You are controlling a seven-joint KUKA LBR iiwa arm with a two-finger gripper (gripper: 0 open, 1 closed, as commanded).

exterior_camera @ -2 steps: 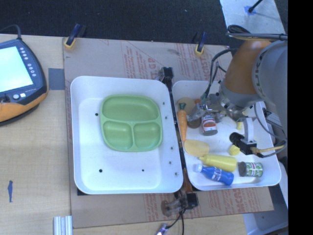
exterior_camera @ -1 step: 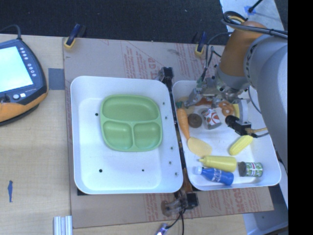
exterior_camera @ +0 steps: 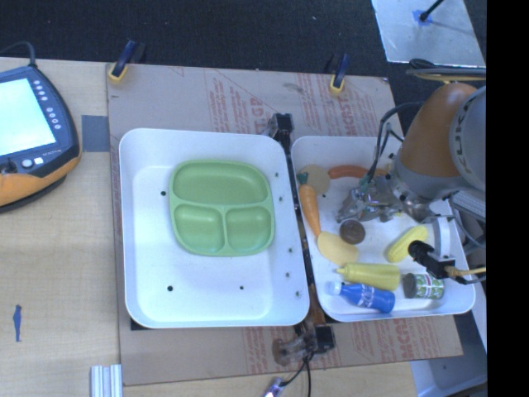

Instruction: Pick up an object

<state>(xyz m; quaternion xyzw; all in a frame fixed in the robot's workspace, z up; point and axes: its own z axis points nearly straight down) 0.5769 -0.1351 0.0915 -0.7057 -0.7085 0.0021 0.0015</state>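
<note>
White bins, with the clutter gathered in the right one for picking.

The gripper (exterior_camera: 369, 203) is lowered into the right bin (exterior_camera: 322, 151), near a dark round object (exterior_camera: 352, 232); nothing is seen held, and finger spacing cannot be told. A carrot (exterior_camera: 310, 209), yellow bottle (exterior_camera: 369, 275) and blue bottle (exterior_camera: 364, 297) lie alongside. A green divided plate (exterior_camera: 221, 207) sits in the left bin (exterior_camera: 140, 222).

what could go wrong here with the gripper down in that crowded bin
1. The gripper sits low in the right bin, amid the carrot, a brown round object and a yellow piece; closing here could pinch two things or just nudge them aside.
2. The blue bottle and yellow bottle lie touching, so lifting one may drag the other.
3. The arm's cable loops close by and might snag.
</note>
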